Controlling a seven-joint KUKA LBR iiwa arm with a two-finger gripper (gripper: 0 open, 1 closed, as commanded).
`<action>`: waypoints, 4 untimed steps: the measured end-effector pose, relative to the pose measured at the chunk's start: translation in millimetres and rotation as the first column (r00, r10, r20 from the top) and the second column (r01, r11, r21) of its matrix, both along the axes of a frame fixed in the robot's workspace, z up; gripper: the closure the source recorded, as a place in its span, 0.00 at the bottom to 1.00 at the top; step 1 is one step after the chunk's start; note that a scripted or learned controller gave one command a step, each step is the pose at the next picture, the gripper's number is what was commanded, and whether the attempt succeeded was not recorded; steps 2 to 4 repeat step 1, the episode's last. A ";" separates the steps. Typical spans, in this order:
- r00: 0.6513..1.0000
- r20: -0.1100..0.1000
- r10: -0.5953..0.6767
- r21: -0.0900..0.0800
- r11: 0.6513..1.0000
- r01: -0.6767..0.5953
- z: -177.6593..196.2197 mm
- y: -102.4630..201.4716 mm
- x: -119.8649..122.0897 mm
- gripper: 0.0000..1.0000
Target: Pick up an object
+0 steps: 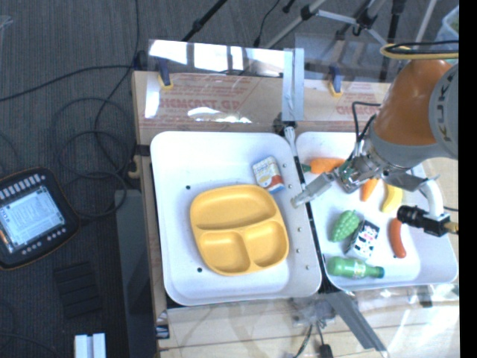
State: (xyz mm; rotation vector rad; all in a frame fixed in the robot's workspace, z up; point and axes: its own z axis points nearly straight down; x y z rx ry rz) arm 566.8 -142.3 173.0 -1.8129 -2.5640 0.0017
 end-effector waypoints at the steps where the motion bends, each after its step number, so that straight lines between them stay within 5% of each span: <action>1: 0.980 0.001 -0.197 -0.001 0.980 0.197 22.6 12.1 44.6 1.00; 4: 0.980 0.001 -0.197 -0.001 0.980 0.197 22.6 12.1 44.6 1.00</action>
